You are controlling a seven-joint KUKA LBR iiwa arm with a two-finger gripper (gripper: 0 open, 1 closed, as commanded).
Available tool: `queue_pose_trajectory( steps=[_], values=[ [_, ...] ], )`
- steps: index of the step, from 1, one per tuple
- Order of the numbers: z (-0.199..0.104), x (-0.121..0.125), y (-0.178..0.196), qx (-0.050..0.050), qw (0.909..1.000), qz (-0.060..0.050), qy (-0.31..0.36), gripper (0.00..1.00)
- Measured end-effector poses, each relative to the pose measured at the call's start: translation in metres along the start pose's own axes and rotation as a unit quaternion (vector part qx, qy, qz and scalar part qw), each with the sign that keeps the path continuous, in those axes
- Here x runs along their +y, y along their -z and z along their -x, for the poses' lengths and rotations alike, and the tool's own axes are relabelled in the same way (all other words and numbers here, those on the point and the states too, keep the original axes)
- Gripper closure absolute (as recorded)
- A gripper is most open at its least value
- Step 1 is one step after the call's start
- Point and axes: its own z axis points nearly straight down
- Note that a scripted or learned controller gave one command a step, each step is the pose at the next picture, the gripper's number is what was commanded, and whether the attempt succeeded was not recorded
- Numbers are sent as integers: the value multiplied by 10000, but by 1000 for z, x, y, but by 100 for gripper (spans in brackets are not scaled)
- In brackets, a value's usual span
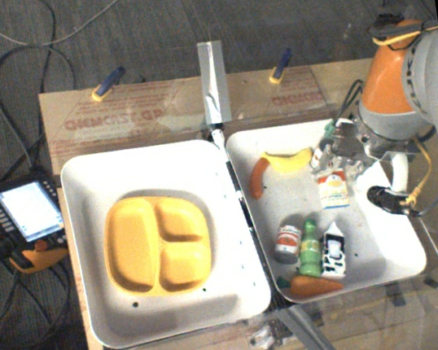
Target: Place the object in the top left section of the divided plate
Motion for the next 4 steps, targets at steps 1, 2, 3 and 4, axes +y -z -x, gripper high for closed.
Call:
queue_pose_trajectory(
  steps=[1, 2, 3, 4],
  values=[
    [-62, -16, -13, 8, 9999, -1, -128, 100],
    [-111, -79, 34, 7, 9984, -1, 564, 100],
    [-180, -129, 34, 5, 9935, -5, 1138, 100],
    [-272, -102, 44, -13, 9979, 3, 654, 100]
  ],
)
